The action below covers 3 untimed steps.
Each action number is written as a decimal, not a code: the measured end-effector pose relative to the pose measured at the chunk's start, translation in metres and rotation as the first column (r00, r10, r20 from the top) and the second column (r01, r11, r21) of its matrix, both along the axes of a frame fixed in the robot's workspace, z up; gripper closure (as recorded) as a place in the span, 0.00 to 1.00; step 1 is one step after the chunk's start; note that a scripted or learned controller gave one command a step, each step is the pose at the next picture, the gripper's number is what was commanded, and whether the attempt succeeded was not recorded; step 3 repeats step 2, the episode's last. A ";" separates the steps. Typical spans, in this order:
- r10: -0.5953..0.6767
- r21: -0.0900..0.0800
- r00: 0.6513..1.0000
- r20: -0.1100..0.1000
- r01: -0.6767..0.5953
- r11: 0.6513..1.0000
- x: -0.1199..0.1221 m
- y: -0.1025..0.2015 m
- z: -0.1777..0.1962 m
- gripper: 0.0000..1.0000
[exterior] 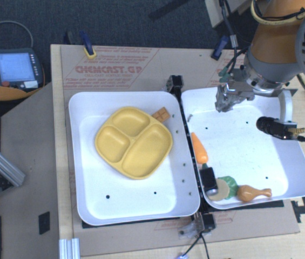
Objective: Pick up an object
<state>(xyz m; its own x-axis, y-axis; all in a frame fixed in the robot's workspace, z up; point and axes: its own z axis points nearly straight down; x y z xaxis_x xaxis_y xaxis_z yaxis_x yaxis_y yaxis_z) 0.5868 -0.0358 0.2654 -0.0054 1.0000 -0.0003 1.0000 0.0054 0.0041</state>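
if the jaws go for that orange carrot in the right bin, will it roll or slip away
The carrot looks rounded and tapered, so a push would probably roll it in a curve rather than straight. Its surface looks smooth, like a plastic toy, so it may slip out of a pinch near the narrow end. It lies right against the right bin's left wall, which likely leaves little room on that side.

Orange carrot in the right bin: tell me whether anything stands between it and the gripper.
Nothing visible does. The gripper hangs over the right bin's far part, and only bare white floor lies between it and the orange carrot by the bin's left wall.
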 end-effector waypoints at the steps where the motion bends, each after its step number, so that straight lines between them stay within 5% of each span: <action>1: 0.000 0.002 1.000 -0.006 0.000 1.000 0.009 0.047 -0.016 1.00; 2: -0.001 0.000 1.000 -0.002 0.001 1.000 0.022 0.089 -0.028 1.00; 3: -0.001 0.000 1.000 -0.002 0.001 1.000 0.022 0.089 -0.028 1.00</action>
